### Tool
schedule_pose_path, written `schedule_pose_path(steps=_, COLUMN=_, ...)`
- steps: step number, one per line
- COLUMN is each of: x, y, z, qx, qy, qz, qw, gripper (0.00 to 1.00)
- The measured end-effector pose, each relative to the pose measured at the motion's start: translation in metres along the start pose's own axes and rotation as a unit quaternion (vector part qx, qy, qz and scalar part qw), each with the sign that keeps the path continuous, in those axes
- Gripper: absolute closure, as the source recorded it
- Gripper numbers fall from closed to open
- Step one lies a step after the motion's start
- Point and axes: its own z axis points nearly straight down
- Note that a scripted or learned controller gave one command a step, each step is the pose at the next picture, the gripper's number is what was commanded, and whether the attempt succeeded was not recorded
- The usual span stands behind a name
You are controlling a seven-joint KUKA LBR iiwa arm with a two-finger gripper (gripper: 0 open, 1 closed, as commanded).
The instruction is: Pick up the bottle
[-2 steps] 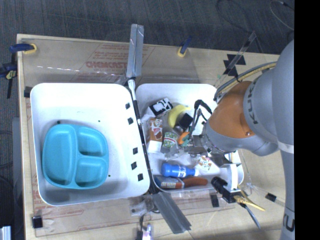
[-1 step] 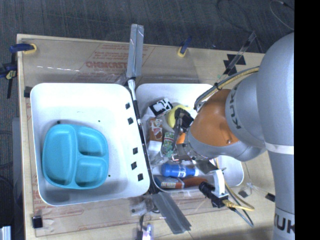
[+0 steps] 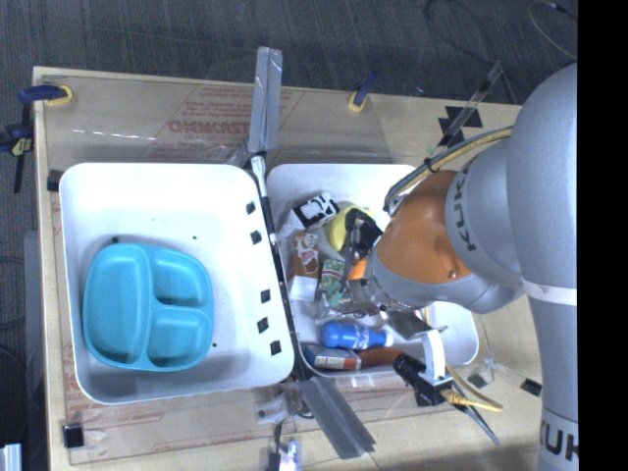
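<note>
Two white bins sit side by side on the bench. The left bin [image 3: 147,189] holds a blue tray [image 3: 147,305] with three parts. The right bin [image 3: 324,177] is full of small things, and the grey arm [image 3: 510,204] with its orange band [image 3: 417,238] leans in over it. The gripper [image 3: 355,285] points down into the pile, but the arm hides so much of it that I cannot tell how the jaws stand. The bottle [image 3: 355,337], blue with a clear end, lies on its side just below the jaws, near the front wall of the bin. A brown and red tube [image 3: 345,361] lies right beside it, closer to the wall. Above the jaws sit a yellow thing [image 3: 341,229] and a black and white thing [image 3: 316,208]. A packet [image 3: 306,256], maybe a snack, lies to their left.
</note>
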Motion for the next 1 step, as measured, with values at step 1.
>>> schedule_pose_path(steps=1, x=0.0, y=0.0, z=0.0, qx=0.0, qy=0.0, qz=0.0, qw=1.0, gripper=0.0)
